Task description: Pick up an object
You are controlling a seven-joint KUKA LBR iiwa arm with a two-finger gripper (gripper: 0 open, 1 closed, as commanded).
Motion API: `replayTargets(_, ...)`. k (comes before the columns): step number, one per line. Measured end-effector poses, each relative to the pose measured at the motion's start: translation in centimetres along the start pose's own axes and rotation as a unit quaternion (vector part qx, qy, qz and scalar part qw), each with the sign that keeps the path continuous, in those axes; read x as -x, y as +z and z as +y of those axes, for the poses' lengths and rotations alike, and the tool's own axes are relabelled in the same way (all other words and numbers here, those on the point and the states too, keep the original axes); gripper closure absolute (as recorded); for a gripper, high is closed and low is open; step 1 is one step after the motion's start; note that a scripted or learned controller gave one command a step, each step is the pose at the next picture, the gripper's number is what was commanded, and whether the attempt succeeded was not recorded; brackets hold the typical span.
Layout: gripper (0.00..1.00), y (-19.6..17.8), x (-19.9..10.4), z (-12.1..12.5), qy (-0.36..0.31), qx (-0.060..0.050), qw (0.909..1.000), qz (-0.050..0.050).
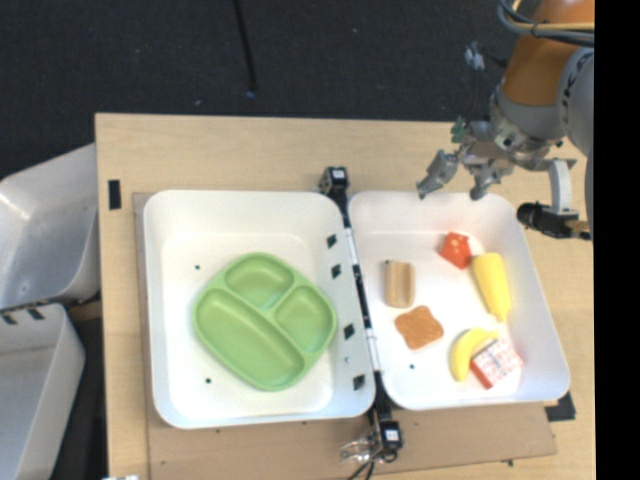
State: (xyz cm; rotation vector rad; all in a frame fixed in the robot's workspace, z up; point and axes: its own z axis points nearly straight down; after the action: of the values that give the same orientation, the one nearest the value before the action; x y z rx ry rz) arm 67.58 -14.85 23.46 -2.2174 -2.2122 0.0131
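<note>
My gripper [458, 181] hangs open above the far rim of the right bin [420, 213], with nothing between its two fingers. In that bin lie a red strawberry-like piece [455, 249], a yellow corn cob [491, 284], a tan bread roll [399, 283], a brown toast slice [418, 327], a yellow banana [463, 352] and a red-and-white box [496, 361]. The strawberry piece is the nearest, a little in front of the gripper and below it in the view.
The left bin [170, 238] holds a green divided plate [264, 319]. A hinge bar with black clips [352, 288] runs between the bins. The arm's orange band [545, 43] rises at the top right. White equipment [40, 228] stands at the bench's left.
</note>
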Motion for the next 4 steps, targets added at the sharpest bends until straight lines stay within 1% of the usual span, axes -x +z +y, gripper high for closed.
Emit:
replayTargets(1,0.00,-1.0,-0.1,0.2,-0.001,0.007,1.0000,0.000)
replayTargets(2,0.00,4.8,1.0,0.0,-0.001,0.005,1.0000,-0.002)
replayTargets(3,0.00,11.1,1.1,0.2,-0.001,0.004,1.0000,-0.001)
replayTargets(4,0.00,13.4,1.2,0.3,-0.002,0.006,1.0000,-0.002)
